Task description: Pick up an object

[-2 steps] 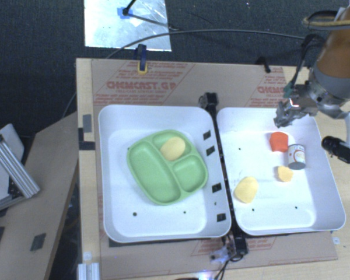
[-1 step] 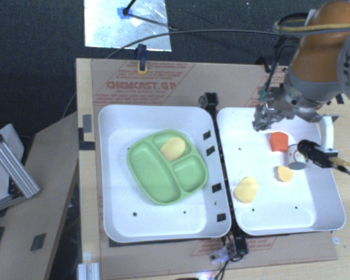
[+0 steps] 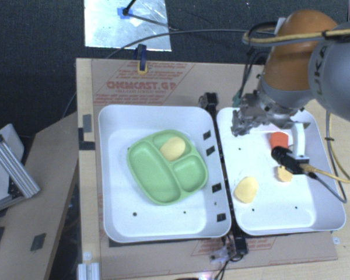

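Camera view gives us the hand (image 3: 240, 126) over the far left part of the right shallow white bin (image 3: 291, 217); we cannot tell whether it is open or closed. Three things lie on that bin's floor. A rounded pale yellow lump (image 3: 246, 189) sits close to the left wall, its long axis running from near left to far right. A smaller yellow scrap (image 3: 285, 174) lies to its right. An orange-red block (image 3: 278, 139), partly hidden, lies farther back, just right of the hand. The left shallow white bin (image 3: 122, 214) holds a green plastic divided plate (image 3: 154, 177). The plate's long compartment slants from far left to near right, and a yellow egg-shaped lump (image 3: 173, 149) sits in its far compartment. Both bins rest on the brown bench (image 3: 163, 80).
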